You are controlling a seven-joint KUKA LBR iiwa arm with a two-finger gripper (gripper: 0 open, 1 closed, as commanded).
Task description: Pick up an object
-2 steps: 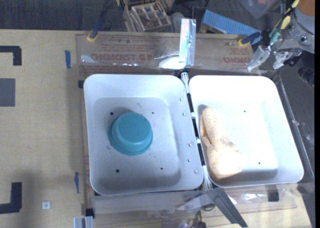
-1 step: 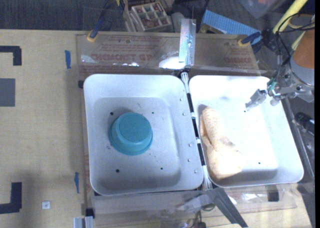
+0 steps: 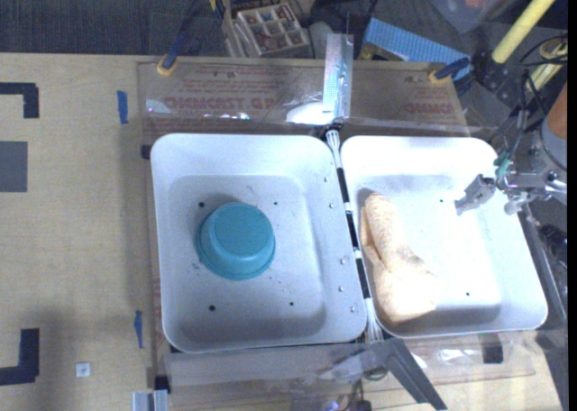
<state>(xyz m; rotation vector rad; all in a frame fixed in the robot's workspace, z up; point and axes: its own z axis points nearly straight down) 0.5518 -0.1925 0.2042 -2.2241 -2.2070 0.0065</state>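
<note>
Camera view has the gripper [image 3: 482,191] just inside the far-right edge of the right bin [image 3: 518,310], with nothing between its fingers that I can make out; how wide they stand I cannot tell from this angle. I take that bin as my landmark. Inside it, against its left wall, lies a tan, lumpy bread-like object [image 3: 392,260], running from mid-bin down toward the near corner. Across that same wall, in the left bin [image 3: 171,310], a teal bowl [image 3: 236,240] sits upside down near the centre.

My worry is the tan object's place. It is pressed so close to the bin's left wall that one finger could land on the rim or the divider rather than beside the object, and the grasp would close on air. It also looks soft and uneven, so a pinch near one end may let it sag and slip out. The bowl, dome up, offers a rounded surface that the fingers would likely slide off.
</note>
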